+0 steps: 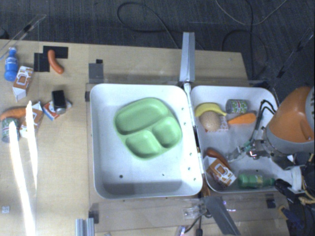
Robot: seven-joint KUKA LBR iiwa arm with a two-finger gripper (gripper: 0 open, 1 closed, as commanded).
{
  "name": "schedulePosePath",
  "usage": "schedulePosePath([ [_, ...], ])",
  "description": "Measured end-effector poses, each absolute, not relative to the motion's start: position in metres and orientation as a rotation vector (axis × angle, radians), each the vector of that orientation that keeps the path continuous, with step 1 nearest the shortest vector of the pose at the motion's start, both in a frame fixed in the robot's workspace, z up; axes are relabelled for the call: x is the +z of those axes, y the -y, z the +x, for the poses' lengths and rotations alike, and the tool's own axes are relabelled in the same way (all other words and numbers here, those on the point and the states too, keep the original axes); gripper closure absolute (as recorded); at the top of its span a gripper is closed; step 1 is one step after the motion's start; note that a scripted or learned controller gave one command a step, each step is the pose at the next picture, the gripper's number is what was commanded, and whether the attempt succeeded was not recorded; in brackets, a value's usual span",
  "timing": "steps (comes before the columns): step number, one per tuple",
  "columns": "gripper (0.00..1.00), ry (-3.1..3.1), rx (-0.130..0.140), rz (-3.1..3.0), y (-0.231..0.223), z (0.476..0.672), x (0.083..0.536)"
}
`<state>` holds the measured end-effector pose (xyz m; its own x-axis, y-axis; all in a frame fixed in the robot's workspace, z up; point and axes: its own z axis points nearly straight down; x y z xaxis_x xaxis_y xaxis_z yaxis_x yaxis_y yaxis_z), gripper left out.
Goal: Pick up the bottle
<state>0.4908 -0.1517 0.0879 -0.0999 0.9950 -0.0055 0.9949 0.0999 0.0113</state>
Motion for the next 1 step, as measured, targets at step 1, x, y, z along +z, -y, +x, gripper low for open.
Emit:
schedulePosePath([
  [1, 0.0, -2.087, 0.011, 2.328, 0.0908, 0.4914, 0.0884],
])
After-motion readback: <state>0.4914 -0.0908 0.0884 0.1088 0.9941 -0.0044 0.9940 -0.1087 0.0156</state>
